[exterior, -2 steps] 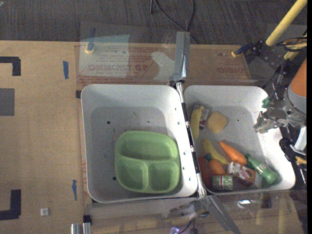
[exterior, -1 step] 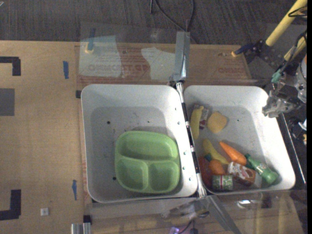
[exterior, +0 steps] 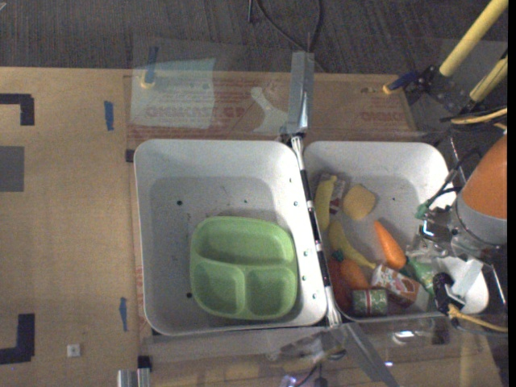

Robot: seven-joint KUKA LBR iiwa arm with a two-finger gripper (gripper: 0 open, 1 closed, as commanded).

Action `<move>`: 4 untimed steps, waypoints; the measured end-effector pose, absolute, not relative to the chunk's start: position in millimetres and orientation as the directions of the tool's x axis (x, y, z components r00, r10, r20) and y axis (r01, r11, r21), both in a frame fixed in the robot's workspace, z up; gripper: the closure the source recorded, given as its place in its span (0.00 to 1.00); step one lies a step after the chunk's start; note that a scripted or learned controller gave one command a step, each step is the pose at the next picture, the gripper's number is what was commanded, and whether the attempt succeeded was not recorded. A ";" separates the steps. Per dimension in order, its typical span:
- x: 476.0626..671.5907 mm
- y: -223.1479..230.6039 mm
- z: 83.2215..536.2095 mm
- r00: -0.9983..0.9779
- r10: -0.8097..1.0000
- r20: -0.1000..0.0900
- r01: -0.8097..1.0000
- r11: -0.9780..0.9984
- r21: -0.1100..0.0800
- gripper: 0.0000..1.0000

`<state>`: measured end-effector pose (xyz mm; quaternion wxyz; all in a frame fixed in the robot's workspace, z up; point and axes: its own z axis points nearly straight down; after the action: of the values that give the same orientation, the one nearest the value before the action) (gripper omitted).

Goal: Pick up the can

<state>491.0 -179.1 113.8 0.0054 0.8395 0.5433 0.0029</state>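
Camera view: the can (exterior: 369, 301) is seen lying on its side by the front wall of the right bin (exterior: 403, 160), its label too small to be read, just beside a carrot (exterior: 389, 247). The pincer (exterior: 434, 248) is held at that bin's right edge; whether it is open cannot be told.

This looks like a robotics lab's test cell. The board-brown worktop (exterior: 64, 240) bears black corner marks (exterior: 20, 107) at 9 o'clock and strips of blue tape (exterior: 109, 115). Two white bins (exterior: 153, 168) sit side by side at the centre, with a metal bracket (exterior: 300, 87) at their seam. A grey and orange arm (exterior: 488, 192) stands at 3 o'clock. At 12 o'clock are grey carpet (exterior: 121, 14) and a loose black cable (exterior: 282, 6), and yellow poles (exterior: 476, 27) stand at 1 o'clock. In the right bin a can (exterior: 369, 301) lies among toy-like food (exterior: 387, 248).
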 end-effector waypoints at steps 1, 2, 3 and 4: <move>529.5 -205.9 96.8 0.572 0.820 -0.001 0.820 -0.572 0.000 1.00; 530.7 -202.5 97.1 0.569 0.822 0.003 0.822 -0.569 -0.003 0.00; 512.4 -198.8 232.1 0.558 0.830 -0.001 0.830 -0.558 0.000 0.00; 512.3 -198.6 231.9 0.558 0.830 -0.001 0.830 -0.558 0.000 0.00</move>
<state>512.3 -198.6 231.9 0.0001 0.8828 0.4698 -0.0005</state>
